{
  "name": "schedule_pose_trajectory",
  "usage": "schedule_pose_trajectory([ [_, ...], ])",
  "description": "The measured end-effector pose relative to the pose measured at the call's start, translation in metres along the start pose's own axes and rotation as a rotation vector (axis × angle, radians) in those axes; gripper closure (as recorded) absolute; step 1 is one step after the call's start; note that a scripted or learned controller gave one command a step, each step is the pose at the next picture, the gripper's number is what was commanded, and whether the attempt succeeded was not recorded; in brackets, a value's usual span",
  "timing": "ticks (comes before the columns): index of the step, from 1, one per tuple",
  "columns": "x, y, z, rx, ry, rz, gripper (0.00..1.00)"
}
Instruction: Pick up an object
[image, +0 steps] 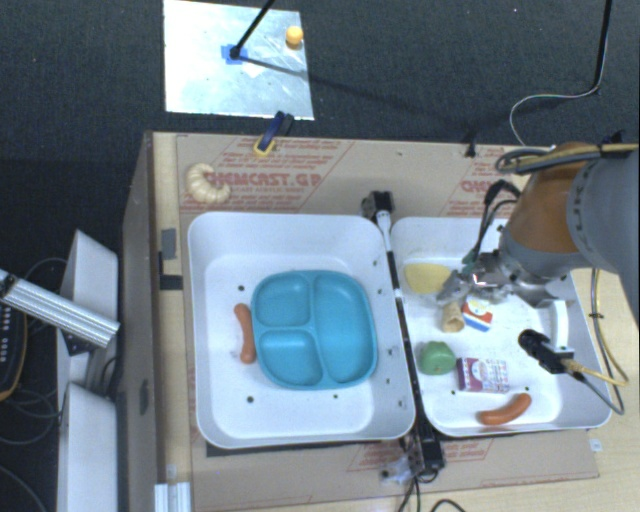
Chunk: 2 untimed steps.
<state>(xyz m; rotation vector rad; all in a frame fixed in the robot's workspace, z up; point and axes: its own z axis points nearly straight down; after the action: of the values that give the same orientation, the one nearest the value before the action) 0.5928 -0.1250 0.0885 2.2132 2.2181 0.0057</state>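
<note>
My gripper (468, 289) hangs low over the right bin (500, 232), near its middle. Just below it lie a small tan piece (455, 320) and a white item with red and blue stripes (480, 319). A pale yellow piece (427, 276) sits to the gripper's left, by the bin's left wall. Further forward are a green round piece (436, 358), a purple carton (482, 375) and an orange-red sausage (503, 409). Nothing is visibly held.
The left bin (215, 300) holds a blue divided plate (313, 328) and a second orange sausage (245, 333) to the plate's left. A divider rail (397, 300) runs between the bins. The grey arm (590, 210) covers the right bin's far right corner.
</note>
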Motion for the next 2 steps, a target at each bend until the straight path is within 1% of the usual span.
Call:
schedule_pose_trajectory([
  [1,0.007,-0.015,-0.002,-0.011,-0.004,0.001,0.0],
  [2,0.007,-0.013,-0.013,-0.013,-0.003,0.0,1.0],
])
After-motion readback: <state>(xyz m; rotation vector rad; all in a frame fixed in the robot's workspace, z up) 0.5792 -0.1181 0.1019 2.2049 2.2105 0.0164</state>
